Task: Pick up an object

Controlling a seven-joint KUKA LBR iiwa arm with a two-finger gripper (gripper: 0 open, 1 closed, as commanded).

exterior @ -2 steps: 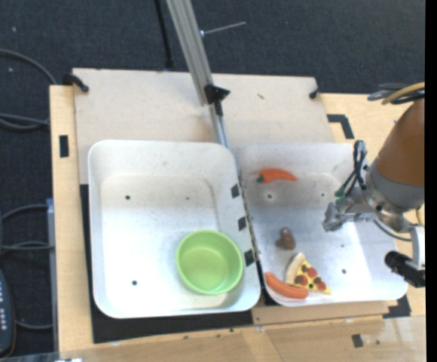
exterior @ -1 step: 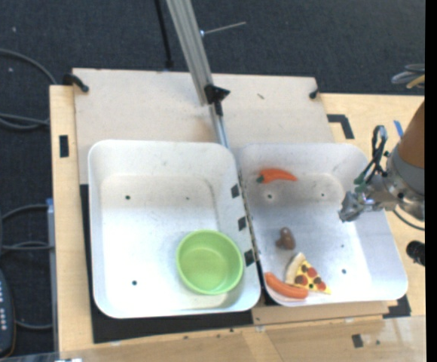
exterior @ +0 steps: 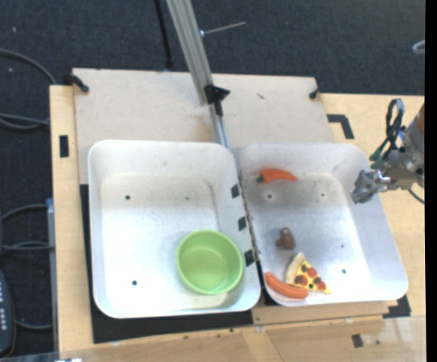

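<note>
Camera view showing nothing lifted yet: grey two-finger hand [exterior: 363, 185] hovering at the right white bin's [exterior: 369, 240] far rim, grip state impossible to tell, while small brown figure [exterior: 285, 238], orange carrot [exterior: 277, 175] and pizza-slice toy [exterior: 306, 273] are lying ungrasped inside.

The gripper [exterior: 363, 187] is dull grey metal. Behind it sits a darker wrist block. Thin black cables [exterior: 394, 119] loop above that block.
</note>
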